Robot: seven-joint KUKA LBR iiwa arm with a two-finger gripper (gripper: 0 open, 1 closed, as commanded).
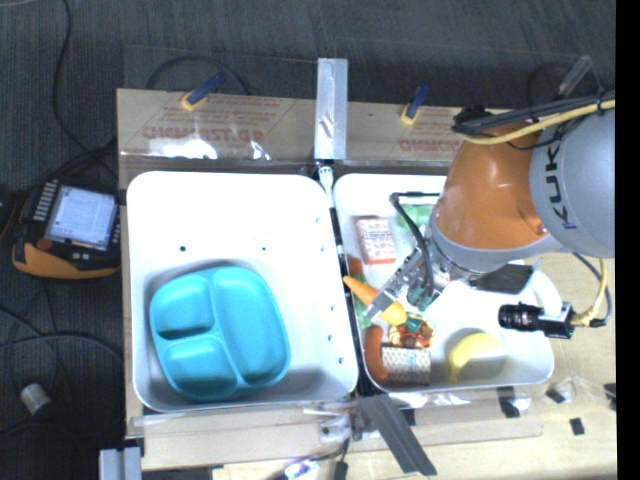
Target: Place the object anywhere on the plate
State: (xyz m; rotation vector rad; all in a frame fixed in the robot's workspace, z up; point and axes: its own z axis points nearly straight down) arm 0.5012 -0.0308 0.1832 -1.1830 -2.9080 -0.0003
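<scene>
Arm: the grey arm with its orange band point(492, 200) reaches in from the right and hangs over the right bin point(540, 368).
Gripper: the gripper point(396, 301) points down and to the left, low over the pile of small things in the left half of the right bin.
Fingers: whether they are open, closed or around anything cannot be told; the tips blur into the clutter beneath them.
Plate: a blue plate point(217, 329) with three compartments lies in the near half of the left bin point(230, 208), nothing on it.
Objects: all are in the right bin, apart from the plate. An orange carrot-like piece point(358, 289) lies by the wall between the bins, just left of the gripper. A small box with red print point(375, 240) lies beyond it, toward the far side. A patterned box point(405, 360) sits near the front wall, below the gripper. A yellow, lemon-like thing point(473, 352) lies to the right of that box.
Bench: brown board under both bins, with a handheld device point(68, 226) on the floor to the left.
</scene>
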